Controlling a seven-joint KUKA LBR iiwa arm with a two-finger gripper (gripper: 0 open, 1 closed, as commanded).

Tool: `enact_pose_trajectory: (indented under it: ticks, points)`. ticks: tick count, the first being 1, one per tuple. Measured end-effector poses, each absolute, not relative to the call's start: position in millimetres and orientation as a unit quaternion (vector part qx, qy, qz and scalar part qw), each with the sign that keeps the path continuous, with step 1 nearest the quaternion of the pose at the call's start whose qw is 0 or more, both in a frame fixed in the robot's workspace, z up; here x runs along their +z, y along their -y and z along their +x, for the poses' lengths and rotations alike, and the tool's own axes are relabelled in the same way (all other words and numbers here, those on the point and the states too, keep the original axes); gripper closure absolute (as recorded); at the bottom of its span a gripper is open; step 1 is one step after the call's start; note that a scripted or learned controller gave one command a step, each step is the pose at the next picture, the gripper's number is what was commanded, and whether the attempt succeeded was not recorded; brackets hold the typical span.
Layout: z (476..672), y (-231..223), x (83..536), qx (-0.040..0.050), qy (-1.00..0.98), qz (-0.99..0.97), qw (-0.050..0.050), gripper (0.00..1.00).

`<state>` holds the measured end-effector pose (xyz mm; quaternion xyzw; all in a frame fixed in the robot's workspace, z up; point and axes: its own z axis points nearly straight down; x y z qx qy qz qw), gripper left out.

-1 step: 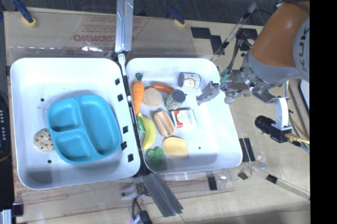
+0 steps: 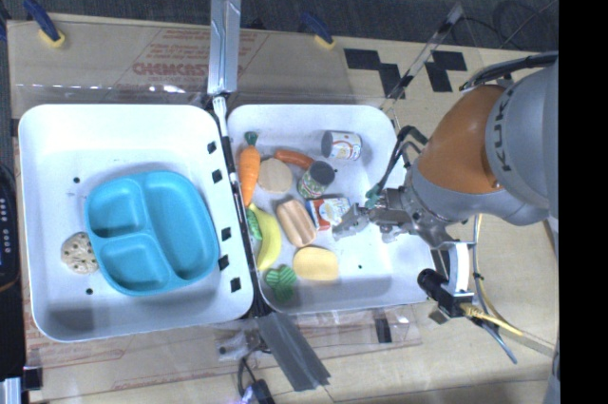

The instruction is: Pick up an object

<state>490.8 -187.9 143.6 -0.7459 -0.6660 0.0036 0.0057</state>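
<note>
The arm [image 2: 494,155] is reaching in from the right over the right bin [image 2: 375,117], and its gripper [image 2: 353,220] is hanging low beside the crowd of toy food. Whether the fingers are spread or pressed together I cannot tell; nothing is showing between them.

The left bin [image 2: 38,202] is carrying a blue divided plate [image 2: 152,231] with a cookie [image 2: 80,252] beside it, well apart from the gripper.

The likely targets are lying packed in the right bin: a carrot [image 2: 248,174], a banana [image 2: 268,240], a hot dog [image 2: 295,222], a lemon [image 2: 316,264] and a small carton [image 2: 330,210] just beside the gripper. A can [image 2: 342,145] is lying further back.

The crowding is the risk. Closing here, the fingers are likely to be catching two neighbours at once or shoving the carton against the hot dog. The lemon's rounded skin could be squirting free of a pinch.
</note>
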Motion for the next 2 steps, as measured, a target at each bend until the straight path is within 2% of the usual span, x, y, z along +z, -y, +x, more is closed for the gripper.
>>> enact_pose_trajectory:
  ticks: [1,2]
  points:
    - [530.1,93.8,93.4,-0.0006,0.615,-0.788,-0.001,0.00]
    - [528.1,93.5,100.3,0.0017,0.615,-0.788,0.003,1.00]
